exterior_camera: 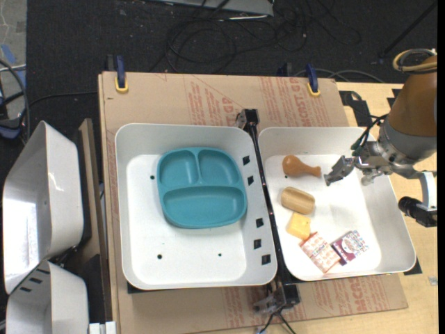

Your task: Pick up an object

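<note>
**Gripper poised over the right bin, nothing yet in hand**

The two-finger gripper [351,170] hung above the right white bin [389,207], near its far edge, fingers parted and holding nothing. The nearest candidate, a tan plastic drumstick [300,166], lay just beside the fingertips toward the bin's inner wall. A clean pick would probably mean straddling its thick rounded end rather than the thin handle, then descending straight. It looked smooth and glossy, likely slippery. Toward the near edge lay a brown bread roll [297,200], a yellow cheese wedge [300,225] and two small printed packets [335,249].
</note>
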`<act>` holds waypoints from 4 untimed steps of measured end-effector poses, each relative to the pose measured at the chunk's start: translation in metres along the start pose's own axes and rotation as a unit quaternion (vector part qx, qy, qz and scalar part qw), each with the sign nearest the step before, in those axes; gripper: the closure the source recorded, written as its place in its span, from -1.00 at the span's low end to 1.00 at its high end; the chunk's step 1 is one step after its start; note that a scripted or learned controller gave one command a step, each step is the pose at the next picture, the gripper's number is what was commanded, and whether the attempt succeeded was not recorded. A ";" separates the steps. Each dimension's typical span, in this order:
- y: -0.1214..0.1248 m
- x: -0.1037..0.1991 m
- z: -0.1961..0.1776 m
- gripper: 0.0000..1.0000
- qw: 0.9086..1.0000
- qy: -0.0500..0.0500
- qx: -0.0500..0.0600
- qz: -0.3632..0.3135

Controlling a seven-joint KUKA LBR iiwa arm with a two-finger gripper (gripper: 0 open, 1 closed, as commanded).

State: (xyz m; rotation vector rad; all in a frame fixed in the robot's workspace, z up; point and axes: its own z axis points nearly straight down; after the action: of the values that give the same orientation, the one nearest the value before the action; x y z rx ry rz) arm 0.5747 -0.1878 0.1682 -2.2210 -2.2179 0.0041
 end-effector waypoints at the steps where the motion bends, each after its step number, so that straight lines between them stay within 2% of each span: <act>1: 0.008 -0.001 0.060 -1.00 1.000 0.000 0.000 0.000; 2: 0.008 0.000 0.077 -1.00 1.000 0.000 -0.001 0.000; 3: 0.009 0.000 0.065 1.00 1.000 0.000 -0.003 0.000; 4: 0.008 -0.003 0.002 1.00 1.000 -0.001 -0.005 -0.001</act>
State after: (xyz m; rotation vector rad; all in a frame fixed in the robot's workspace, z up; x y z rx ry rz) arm 0.5828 -0.1905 0.1666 -2.2236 -2.2269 -0.0040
